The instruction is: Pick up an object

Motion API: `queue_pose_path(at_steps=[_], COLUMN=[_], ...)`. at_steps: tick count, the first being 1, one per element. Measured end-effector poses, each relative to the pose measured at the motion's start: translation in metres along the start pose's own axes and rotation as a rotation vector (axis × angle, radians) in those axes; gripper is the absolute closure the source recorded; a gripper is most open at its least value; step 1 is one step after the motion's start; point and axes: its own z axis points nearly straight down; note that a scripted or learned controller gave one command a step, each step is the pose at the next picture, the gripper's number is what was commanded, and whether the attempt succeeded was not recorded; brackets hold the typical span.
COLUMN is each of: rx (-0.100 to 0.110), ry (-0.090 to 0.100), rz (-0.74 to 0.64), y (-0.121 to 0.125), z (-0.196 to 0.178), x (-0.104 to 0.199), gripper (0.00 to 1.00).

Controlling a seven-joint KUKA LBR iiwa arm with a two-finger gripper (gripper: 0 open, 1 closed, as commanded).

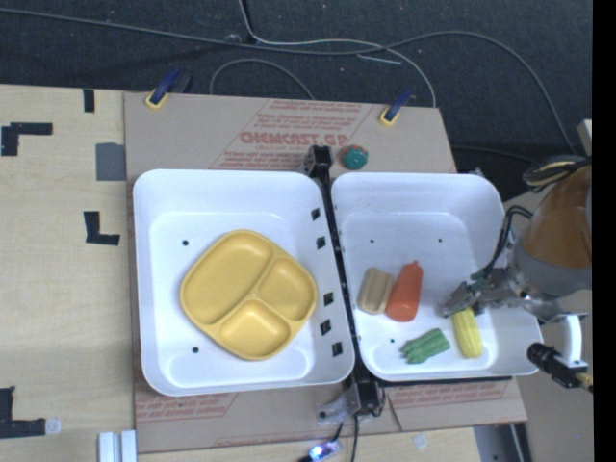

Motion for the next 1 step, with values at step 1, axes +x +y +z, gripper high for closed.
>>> queue_pose_path(at_steps=[1], rx=[0.002], ry=[0.003], rz=[0.0], y=[-0.001], z=[-0.0422], x=[0.0025], gripper=[1.0])
